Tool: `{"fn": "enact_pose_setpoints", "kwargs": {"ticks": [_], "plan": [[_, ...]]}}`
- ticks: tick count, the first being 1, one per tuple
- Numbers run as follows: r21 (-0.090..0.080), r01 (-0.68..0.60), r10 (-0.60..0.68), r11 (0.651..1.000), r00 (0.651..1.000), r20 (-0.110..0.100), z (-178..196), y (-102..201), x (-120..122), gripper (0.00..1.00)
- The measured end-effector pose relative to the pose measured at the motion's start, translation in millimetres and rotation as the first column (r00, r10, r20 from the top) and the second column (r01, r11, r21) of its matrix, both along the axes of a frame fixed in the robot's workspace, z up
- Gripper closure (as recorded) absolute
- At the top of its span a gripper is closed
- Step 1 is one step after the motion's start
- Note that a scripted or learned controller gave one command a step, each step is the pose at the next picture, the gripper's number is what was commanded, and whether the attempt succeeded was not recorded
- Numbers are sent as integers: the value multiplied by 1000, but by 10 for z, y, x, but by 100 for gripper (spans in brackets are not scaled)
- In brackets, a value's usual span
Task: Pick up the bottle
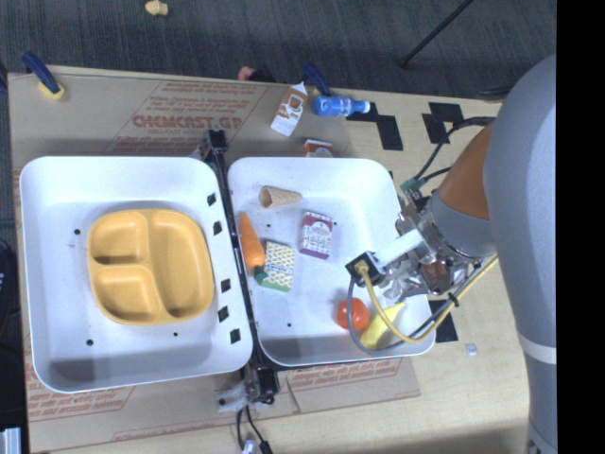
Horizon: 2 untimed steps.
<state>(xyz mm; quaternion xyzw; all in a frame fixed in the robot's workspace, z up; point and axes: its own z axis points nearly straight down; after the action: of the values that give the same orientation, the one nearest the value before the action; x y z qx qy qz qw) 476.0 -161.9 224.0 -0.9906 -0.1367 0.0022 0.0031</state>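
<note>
Camera view, listed left to right. Left bin [38,253]: holds a yellow divided plate [149,265], lying flat. Right bin [378,183]: an orange carrot [250,241] along its left wall, touching a checkered packet [277,264]; an ice-cream cone [280,196] toward the upper part; a purple-and-white carton [318,234] at centre. Lower right corner of this bin: a red-orange round item [352,315] and a yellow item [380,327], both partly hidden by cables and the gripper [392,277]; kinds hard to make out. Gripper fingers lost in clutter; state cannot be told. Bottle [333,106], blue, lies on the bench above the right bin, beside a small carton [289,110].
</note>
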Motion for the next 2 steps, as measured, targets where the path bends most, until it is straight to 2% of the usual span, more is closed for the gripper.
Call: {"fn": "enact_pose_setpoints", "kwargs": {"ticks": [1,2], "plan": [[0,30,-30,1000,1000,-1,-30,132,-1,100],[-2,64,-64,998,998,0,-45,14,-2,100]]}}
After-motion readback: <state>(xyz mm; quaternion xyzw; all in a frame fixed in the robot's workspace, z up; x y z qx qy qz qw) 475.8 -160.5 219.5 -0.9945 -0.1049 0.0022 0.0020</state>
